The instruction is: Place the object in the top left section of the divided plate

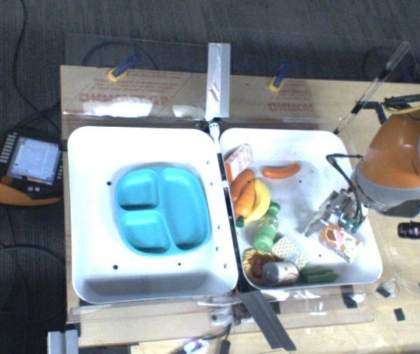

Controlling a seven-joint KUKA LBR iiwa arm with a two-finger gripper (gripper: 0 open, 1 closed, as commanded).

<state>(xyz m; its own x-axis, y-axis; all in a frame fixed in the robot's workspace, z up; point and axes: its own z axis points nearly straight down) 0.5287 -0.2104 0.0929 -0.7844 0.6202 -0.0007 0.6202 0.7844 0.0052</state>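
From above, the arm (394, 161) enters at the right, its orange band cut off by the frame edge and hiding part of the right bin (309, 142) rim. It bends down over that bin, with the gripper (337, 214) low near the bin's right side, just beside a small orange-and-white packet (340, 242). Whether the gripper is wide, narrow or holding anything cannot be told; its metal parts blur together. The blue divided plate (163, 209) lies in the left bin (92, 161) on the counter (158, 87). A sausage (281, 171), banana (255, 199) and can (278, 273) crowd the right bin's left half.
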